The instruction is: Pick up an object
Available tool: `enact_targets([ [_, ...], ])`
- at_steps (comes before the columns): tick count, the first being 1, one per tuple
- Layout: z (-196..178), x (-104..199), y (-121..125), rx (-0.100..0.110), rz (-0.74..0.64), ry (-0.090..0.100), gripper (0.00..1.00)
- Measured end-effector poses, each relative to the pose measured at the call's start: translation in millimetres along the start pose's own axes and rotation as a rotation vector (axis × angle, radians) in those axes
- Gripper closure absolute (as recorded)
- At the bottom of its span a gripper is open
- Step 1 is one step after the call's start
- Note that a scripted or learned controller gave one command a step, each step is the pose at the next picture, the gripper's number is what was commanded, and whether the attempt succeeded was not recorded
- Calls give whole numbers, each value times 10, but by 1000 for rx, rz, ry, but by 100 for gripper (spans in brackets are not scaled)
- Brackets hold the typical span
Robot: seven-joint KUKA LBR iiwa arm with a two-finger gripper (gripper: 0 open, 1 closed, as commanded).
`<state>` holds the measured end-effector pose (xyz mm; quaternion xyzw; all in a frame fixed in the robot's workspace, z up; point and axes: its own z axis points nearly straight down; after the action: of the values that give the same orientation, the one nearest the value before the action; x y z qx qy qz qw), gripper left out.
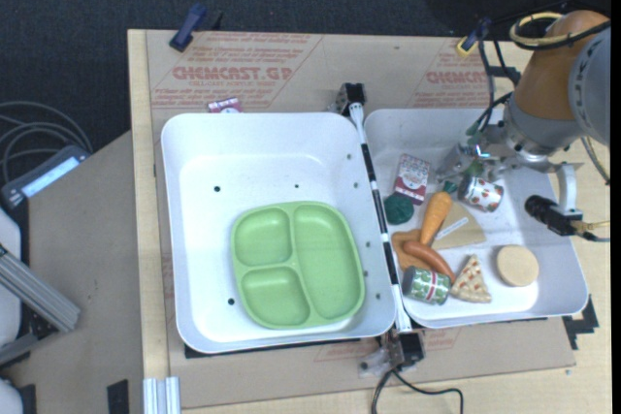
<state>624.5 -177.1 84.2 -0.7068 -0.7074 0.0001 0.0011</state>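
The right bin holds several toy foods. Among them are a red-and-white carton, a dark green piece, an orange carrot, a reddish sausage and a green can. A pizza slice, a round tan biscuit and a pale cheese wedge lie nearby. A red-and-white can lies at the bin's upper middle. My gripper hangs low just above and left of that can, with the arm's grey wrist behind it.
The left bin carries a green divided plate. A black clamp strip runs between the bins. Cables loop around the arm at the upper right. Brown board surrounds both bins.
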Motion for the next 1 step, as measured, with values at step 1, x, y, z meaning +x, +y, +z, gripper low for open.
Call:
enact_targets([
  [1,-110,-2,10,-4,-1,-1,100],
])
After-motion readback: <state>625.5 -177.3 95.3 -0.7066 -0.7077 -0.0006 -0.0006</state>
